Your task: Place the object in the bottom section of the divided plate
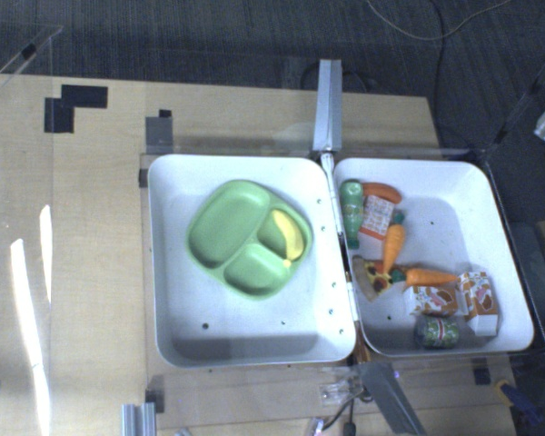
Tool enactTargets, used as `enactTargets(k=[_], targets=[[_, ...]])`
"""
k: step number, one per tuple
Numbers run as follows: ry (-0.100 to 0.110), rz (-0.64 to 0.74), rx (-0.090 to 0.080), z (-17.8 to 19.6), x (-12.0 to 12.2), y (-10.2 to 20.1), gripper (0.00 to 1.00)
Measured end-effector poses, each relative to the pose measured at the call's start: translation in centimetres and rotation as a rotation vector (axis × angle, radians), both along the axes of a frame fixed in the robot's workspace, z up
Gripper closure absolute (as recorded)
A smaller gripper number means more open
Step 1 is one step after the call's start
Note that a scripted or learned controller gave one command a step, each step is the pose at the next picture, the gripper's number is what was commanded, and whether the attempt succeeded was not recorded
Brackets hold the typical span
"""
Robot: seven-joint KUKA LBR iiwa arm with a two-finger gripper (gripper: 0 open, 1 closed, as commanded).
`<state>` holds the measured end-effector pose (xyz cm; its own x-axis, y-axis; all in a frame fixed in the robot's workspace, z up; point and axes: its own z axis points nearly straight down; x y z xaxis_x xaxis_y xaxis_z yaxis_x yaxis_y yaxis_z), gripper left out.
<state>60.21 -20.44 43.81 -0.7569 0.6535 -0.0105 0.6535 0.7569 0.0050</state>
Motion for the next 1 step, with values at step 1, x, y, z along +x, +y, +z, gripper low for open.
enactTargets(k=[1], targets=[[0.001, -0.085, 0.001, -0.04, 6.29, 0.04, 1.00]])
